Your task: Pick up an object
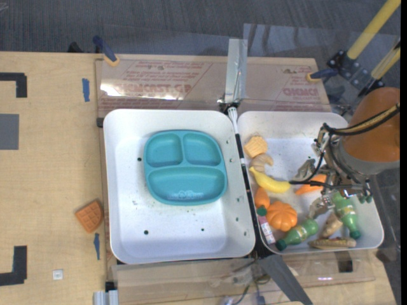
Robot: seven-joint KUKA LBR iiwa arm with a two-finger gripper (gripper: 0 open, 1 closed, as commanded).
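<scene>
The right bin (pixel 292 129) holds several toy foods: a tan waffle piece (pixel 255 146), a yellow banana (pixel 270 182), an orange pumpkin (pixel 282 216), a green bottle (pixel 299 232) lying on its side, a second green bottle (pixel 347 215) and a brown stick-shaped piece (pixel 332 241). My gripper (pixel 319 186) is down in the right half of this bin, below the orange wrist band (pixel 380 132). A small orange piece (pixel 310 186) lies right at the gripper, just right of the banana's tip. Wrist and cables hide how the gripper meets it.
The left bin (pixel 121 189) carries a teal divided plate (pixel 184 167). A brown waffle toy (pixel 89 216) lies on the wooden bench left of the bins. Yellow poles and clamps (pixel 356 62) stand at the back right.
</scene>
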